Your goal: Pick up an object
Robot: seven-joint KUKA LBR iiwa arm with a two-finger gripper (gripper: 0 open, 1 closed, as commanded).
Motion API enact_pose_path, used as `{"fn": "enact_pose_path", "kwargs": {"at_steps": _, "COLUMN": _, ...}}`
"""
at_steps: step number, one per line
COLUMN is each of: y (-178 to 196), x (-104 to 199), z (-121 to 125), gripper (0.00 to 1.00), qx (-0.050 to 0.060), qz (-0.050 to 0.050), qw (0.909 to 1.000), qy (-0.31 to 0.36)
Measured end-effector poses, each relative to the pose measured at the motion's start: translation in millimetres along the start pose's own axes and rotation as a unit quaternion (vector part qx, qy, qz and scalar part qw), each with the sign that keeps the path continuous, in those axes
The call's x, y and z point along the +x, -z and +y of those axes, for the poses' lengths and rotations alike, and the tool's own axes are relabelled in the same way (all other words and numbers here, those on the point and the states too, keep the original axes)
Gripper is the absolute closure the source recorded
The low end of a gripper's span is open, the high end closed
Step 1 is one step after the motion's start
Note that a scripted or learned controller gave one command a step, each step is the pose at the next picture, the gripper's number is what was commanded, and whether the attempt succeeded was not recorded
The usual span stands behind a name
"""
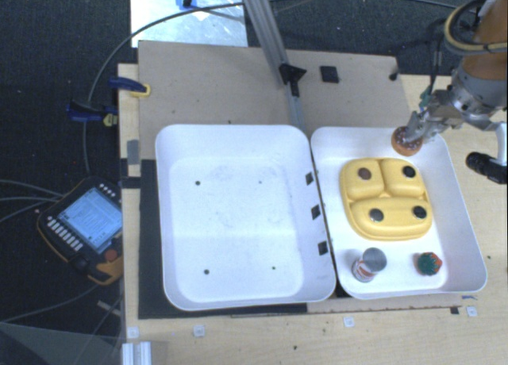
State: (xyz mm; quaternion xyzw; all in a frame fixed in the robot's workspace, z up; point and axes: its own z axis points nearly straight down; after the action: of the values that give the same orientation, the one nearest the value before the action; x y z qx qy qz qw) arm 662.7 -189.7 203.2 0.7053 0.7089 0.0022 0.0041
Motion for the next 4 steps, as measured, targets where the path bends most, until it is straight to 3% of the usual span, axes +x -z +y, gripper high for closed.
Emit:
{"fn": "enact_pose_path", "kwargs": {"at_steps": 1, "y": 8.7, "x": 0.1, "z": 1.3, "gripper": 1.00, "qx": 0.002, "qz": 0.001, "qw": 1.0000, "qy": 0.000}}
{"fn": "enact_pose_path", "kwargs": {"at_steps": 4, "y": 23.3, "x": 168.1, "z": -26.8, "gripper": 1.00, "qx": 0.004, "qz": 0.003, "qw": 1.0000, "qy": 0.003}}
